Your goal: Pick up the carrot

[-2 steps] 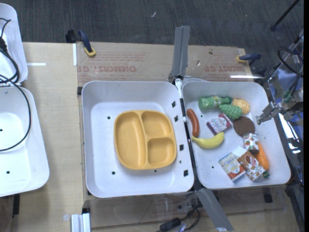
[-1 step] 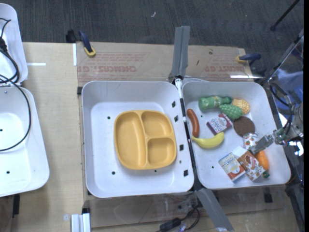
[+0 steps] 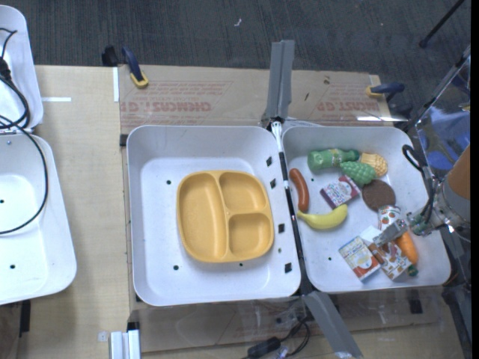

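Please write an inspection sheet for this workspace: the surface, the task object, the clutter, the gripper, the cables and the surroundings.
Surface: bench bearing two white bins; left bin, right bin.
Job's things: carrot lies in the right bin's near right corner, beside the gripper.
Clutter: yellow divided plate in the left bin; in the right bin a banana, sausage, corn cob, brown round piece and small cartons.
Grippers: gripper low over the cartons next to the carrot; finger state unclear.
Cables: black cable loops over a white tray at the left.
Surroundings: clamps on the bench's far edge; dark floor.
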### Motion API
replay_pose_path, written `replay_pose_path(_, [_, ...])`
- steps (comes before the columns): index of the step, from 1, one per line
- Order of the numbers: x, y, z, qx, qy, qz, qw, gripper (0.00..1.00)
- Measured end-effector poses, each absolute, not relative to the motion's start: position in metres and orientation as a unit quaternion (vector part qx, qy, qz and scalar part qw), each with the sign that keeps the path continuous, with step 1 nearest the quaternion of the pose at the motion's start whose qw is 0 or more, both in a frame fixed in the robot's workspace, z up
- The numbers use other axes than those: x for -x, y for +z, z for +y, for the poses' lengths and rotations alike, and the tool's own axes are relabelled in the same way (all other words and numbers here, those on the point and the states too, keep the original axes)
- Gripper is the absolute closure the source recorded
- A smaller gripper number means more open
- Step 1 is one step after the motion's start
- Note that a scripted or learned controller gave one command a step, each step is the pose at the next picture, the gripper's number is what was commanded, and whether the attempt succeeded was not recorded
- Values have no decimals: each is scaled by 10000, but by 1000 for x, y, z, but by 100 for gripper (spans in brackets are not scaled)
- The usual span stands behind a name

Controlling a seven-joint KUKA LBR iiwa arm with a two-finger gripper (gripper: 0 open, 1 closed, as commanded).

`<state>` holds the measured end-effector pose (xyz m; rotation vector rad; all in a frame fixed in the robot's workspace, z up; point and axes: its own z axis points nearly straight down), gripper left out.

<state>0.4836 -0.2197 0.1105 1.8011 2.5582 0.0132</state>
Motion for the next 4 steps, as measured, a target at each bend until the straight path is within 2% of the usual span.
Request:
replay_pose_path(1, [-479, 214, -222, -4899, 1, 8718, 10, 0])
replay_pose_path(2, [-484, 111, -223, -4975, 26, 8674, 98, 0])
replay_pose_path(3, [-485, 105, -222, -5023, 42, 8646, 80, 0])
replay_pose_path(4, [-489, 120, -221, -5029, 73, 8642, 120, 100])
